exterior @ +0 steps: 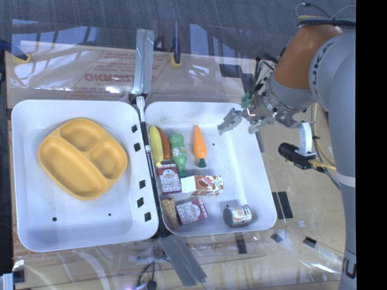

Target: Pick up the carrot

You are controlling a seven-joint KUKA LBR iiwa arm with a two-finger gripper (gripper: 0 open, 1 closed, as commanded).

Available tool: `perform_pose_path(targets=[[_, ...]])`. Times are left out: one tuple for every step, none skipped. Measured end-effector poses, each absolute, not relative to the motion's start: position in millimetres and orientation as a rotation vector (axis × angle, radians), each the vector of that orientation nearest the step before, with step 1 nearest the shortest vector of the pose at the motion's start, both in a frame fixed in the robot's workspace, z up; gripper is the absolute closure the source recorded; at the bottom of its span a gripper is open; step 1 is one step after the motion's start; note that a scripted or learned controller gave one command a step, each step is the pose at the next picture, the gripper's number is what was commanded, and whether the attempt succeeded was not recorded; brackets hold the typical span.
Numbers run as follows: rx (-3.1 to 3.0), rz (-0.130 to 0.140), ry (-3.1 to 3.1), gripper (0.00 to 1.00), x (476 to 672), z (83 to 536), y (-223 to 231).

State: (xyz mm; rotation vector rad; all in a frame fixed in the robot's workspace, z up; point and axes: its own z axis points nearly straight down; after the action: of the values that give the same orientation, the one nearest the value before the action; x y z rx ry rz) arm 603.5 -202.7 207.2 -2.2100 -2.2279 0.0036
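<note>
White plastic forms the two bins on our worktop, and nearest us in the right bin (254, 180) lie a small tin can (237, 215) and a few flat food cartons (191, 210). Further up, along the bin's left side, a yellow banana (155, 145) and a green bottle (177, 147) lie side by side, and just beside them on the right sits the carrot (199, 144), apart from both and with bare floor around it. We see its long axis running almost straight up and down the view, orange tip pointing away from us and green leafy end pointing toward us. Beyond and to the right, our claw (233, 121) hovers over the bin's upper right area, well apart from the carrot; its fingers look spread and nothing is between them. To do this step well, we judge we should shift left over the carrot's middle, turn the fingers across its narrow width, and descend clear of the bottle. Farthest left, the yellow divided plate (82, 157) rests in the other bin.
</note>
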Motion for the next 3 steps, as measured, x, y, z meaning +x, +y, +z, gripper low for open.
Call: perform_pose_path(targets=[[-2.201,0.005,-2.235,1.00,604.3,217.2,-201.3],[-2.200,0.005,-2.235,0.00,604.3,217.2,-201.2],[-1.788,0.002,-2.579,0.00,625.9,98.1,-166.5]])
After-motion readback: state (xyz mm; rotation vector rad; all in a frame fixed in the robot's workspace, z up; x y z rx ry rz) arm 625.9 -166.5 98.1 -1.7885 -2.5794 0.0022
